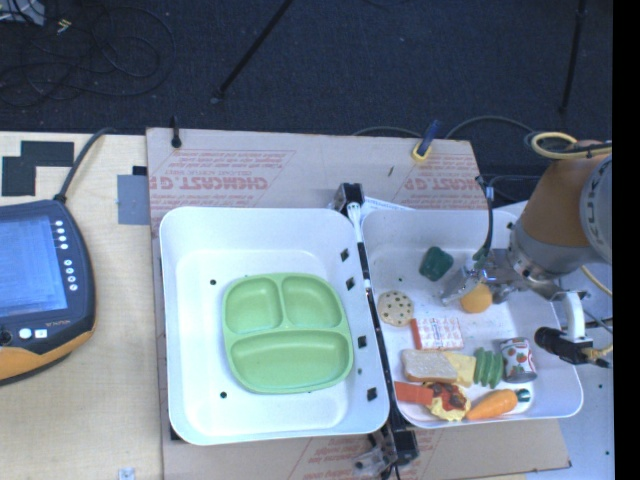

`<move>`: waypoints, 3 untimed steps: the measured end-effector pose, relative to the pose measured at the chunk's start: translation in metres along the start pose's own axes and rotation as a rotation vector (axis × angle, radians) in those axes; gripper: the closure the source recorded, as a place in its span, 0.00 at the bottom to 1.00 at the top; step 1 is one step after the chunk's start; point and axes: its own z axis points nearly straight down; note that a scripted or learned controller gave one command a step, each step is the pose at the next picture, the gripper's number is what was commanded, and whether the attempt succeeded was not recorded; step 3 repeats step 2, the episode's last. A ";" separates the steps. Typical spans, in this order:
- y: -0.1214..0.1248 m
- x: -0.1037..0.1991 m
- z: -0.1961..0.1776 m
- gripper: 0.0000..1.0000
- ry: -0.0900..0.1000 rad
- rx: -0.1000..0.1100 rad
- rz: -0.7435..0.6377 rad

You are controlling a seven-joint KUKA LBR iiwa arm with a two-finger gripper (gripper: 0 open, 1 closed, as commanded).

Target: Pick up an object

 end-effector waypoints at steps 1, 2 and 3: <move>0.001 -0.001 -0.015 1.00 0.000 -0.002 0.001; 0.054 0.083 -0.071 1.00 0.000 -0.008 -0.012; 0.054 0.083 -0.071 1.00 0.000 -0.008 -0.012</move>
